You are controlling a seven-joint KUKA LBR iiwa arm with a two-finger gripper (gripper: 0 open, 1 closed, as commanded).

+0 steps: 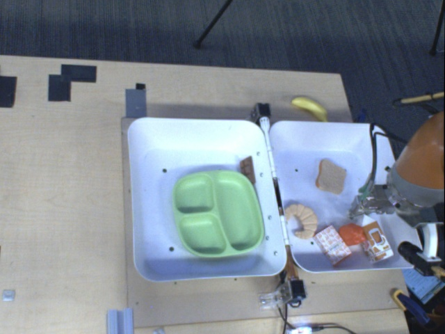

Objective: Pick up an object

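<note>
nothing looks lifted yet: the gripper (366, 204) sits low just above the orange piece (352, 234) in the right bin (306, 134), whether it is apart or closed i cannot tell, so the whole pick remains.

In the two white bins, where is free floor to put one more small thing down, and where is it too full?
Left bin: bare floor along its left and top sides, around the green tray. Right bin: free across the top, above the bread slice. Its lower part is crowded by the croissant, the small cartons and the gripper.
</note>
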